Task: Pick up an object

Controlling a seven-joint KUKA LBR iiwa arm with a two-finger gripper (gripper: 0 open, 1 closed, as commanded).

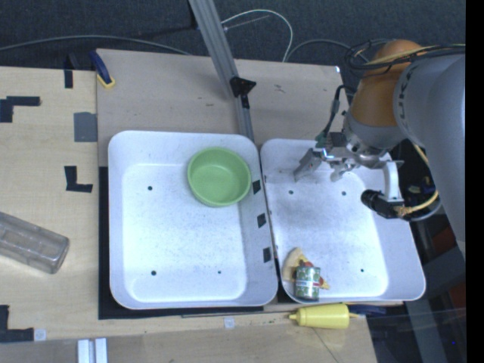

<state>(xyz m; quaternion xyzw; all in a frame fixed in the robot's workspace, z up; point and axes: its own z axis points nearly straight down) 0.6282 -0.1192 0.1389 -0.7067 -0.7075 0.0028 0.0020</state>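
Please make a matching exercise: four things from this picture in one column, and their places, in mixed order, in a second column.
Things:
1. green bowl
2. small can
3. yellow bottle
4. claw

Places:
A. on the bench, just outside the right bin's near edge
B. over the far part of the right bin
C. in the left bin, near its far right corner
D. in the right bin, at its near left corner

Pairs: 1-C, 2-D, 3-A, 4-B

The bulky grey metal arm [435, 97] wears an orange band [374, 100] above its wrist, with black cables looping alongside.
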